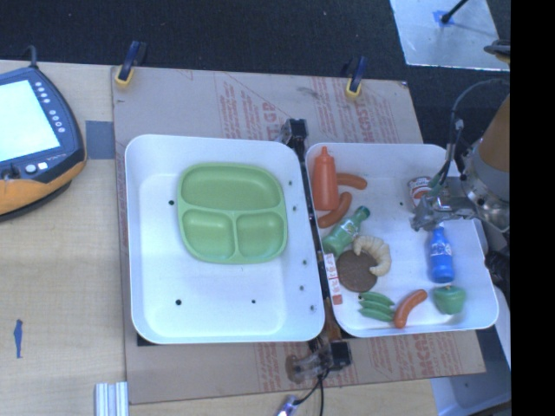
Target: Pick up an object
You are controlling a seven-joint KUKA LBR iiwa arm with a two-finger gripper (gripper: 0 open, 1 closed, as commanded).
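The right bin holds several toy foods: an orange ketchup bottle, two sausages, a green bottle, a croissant, a brown patty, green pea pods, another sausage, a green pepper, a blue bottle and a small can. My gripper hangs low over the bin's right side, just above the blue bottle's cap and beside the can. Nothing visibly hangs from it.
The left bin carries a green divided plate. A teach pendant lies on the bench at far left. Clamps pin the cardboard sheet at the back. The arm's body crowds the right bin's right wall.
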